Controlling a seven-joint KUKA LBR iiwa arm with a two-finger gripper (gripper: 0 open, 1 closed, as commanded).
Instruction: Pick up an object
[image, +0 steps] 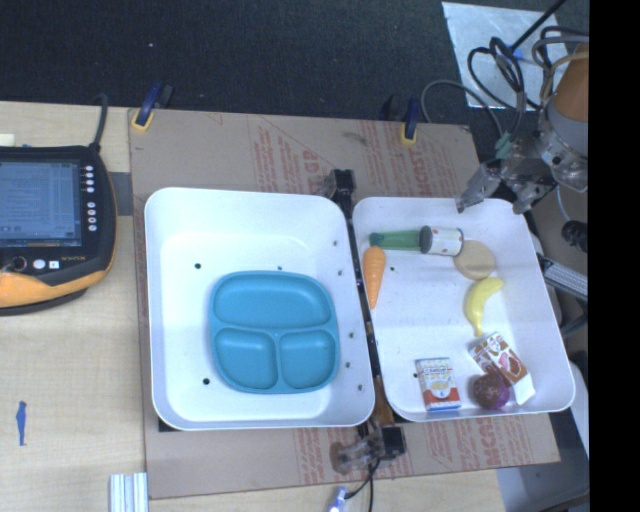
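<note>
Leftmost on the bench lay a teach pendant (45, 225), parked clear of the work, presumably so the arm could not strike it. Beside it the left bin (170, 300) held a blue divided plate (272, 330) lying flat near its middle, likely a place for setting things down. Along the wall where the two bins met, a carrot (373, 276) lay lengthwise at the left edge of the right bin (400, 385).

Further right, a green-handled tool with a pale cap (418, 240) lay across the bin's far end, with a tan rounded object (476, 260) just beside it and a banana (482, 302) below that. Near the front sat a small red-and-white carton (437, 385), a second packet (500, 360), and a dark reddish fruit (490, 391) touching that packet (loosely scattered, which should leave room for fingers around most of them).

At the far right the gripper (495, 190) hung over the bin's far right corner, its two fingers spread apart with nothing between them. No object was yet lifted; every candidate rested in the right bin, the tan object and tool nearest the gripper.
</note>
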